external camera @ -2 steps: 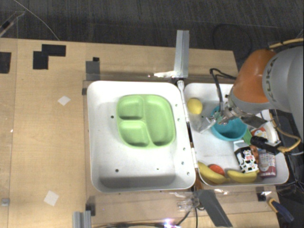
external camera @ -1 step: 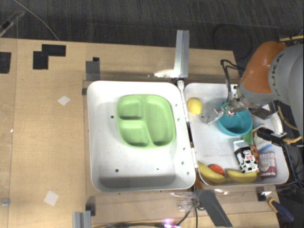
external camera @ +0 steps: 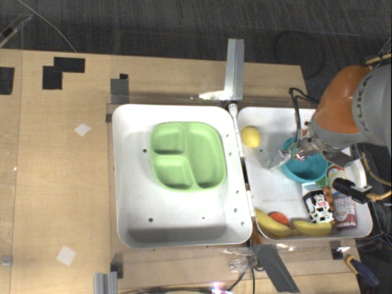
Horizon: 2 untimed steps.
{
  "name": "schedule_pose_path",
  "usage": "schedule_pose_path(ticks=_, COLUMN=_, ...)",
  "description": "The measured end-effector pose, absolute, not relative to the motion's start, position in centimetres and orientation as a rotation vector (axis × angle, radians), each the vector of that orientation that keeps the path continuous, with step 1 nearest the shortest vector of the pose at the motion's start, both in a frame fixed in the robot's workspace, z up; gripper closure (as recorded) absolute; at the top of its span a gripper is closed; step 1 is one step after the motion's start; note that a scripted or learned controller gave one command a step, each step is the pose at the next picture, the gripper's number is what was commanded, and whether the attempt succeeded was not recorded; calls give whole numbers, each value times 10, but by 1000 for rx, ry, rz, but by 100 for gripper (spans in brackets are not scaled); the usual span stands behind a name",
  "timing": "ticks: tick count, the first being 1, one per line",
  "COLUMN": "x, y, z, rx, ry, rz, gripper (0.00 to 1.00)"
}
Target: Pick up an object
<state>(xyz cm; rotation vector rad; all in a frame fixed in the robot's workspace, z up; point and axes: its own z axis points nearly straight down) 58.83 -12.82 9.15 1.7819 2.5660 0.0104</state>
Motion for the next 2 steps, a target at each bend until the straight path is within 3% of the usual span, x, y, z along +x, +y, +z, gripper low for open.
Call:
schedule_pose_path(ticks=1, x=606, y=-97, z=91, rx=1889, ry=2492, rz=12, gripper=0)
schedule_pose_path(ticks=2, x=614, y=-107, z=91, rx=2150, ry=2273, rz=15, gripper=0)
